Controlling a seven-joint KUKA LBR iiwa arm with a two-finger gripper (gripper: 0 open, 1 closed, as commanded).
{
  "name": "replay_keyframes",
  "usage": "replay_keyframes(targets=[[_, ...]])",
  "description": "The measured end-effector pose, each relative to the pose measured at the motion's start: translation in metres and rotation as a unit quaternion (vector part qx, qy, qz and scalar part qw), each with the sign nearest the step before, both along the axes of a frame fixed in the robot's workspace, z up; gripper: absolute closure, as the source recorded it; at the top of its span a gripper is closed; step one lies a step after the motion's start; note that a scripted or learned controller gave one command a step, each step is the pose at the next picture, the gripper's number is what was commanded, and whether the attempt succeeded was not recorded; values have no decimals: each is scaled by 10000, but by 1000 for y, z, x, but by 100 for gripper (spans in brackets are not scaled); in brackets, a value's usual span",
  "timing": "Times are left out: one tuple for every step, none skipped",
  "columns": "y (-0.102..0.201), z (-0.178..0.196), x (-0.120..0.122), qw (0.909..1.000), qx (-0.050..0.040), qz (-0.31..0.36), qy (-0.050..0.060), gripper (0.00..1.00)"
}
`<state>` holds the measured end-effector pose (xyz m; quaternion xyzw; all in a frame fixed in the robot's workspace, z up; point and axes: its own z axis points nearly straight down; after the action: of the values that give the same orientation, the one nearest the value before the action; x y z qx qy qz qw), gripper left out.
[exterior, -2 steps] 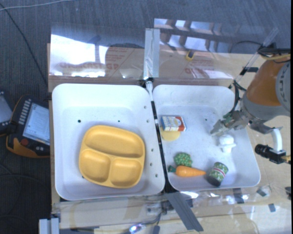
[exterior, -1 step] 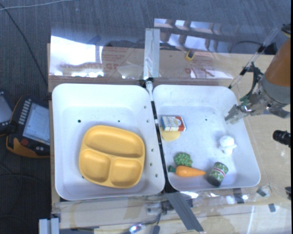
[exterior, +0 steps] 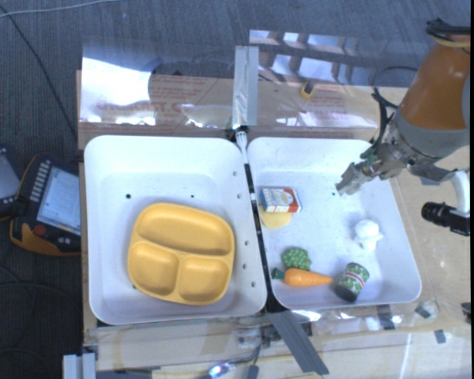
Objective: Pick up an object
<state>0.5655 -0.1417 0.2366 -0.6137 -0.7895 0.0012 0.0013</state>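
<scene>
Closest to my camera, along the near side of the bins, I have the yellow divided tray in the left bin, then in the right bin a green broccoli toy, a toy carrot touching it, and a small dark can lying tilted near the front right corner. Further back sit a small red and white carton resting on a pale yellow disc, close to the dividing wall, and a white lump off to the right.

The gripper hangs over the right bin's back half, above bare floor, with nothing between its fingers; from this angle I cannot tell how far apart the jaws stand. I judge we are at the approach step, with no target reached yet.

The white lump is nearest and stands apart from everything, so next I would want a short travel toward the camera and a straight descent over it. There is open floor all around it, though the right wall is near. The carrot and broccoli are crowded together, and the carton hugs the divider, leaving less finger room.
</scene>
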Motion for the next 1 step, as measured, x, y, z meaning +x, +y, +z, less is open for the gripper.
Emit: replay_keyframes(targets=[[30,44,57,9992,-6,400,-8,100]])
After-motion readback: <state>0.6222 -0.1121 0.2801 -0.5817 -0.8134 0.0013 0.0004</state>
